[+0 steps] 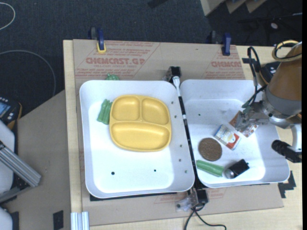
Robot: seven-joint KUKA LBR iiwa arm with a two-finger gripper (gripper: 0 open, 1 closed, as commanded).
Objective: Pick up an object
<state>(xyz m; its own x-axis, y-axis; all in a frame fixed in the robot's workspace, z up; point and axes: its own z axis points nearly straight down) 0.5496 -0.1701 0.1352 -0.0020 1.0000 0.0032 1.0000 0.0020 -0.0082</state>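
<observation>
- Small carton (227,137), white with red and yellow print: lies flat in the right bin (211,95), centre right of the frame, just below and left of the gripper (248,122); whether they touch cannot be told.
- Gripper: low over the right bin, on the grey arm (283,87) with its orange band entering from the right edge. Its tip is a blur of metal and red, so how far apart the fingers stand, and whether anything sits between them, cannot be told.
- Brown disc (210,148): flat, just below-left of the carton.
- Green cylinder (209,167): lying near the bin's lower edge, below the disc.
- Black and silver object (236,169): just right of the cylinder.
- Left bin (129,178): holds a yellow divided plate (140,122), upright, with a green piece (104,111) against its left rim.
- Bench: brown printed board (120,56) under both bins, blue clamps (100,36) at its upper edge.
- Surround: dark carpet (48,13), cables, metal framing at lower left.
</observation>
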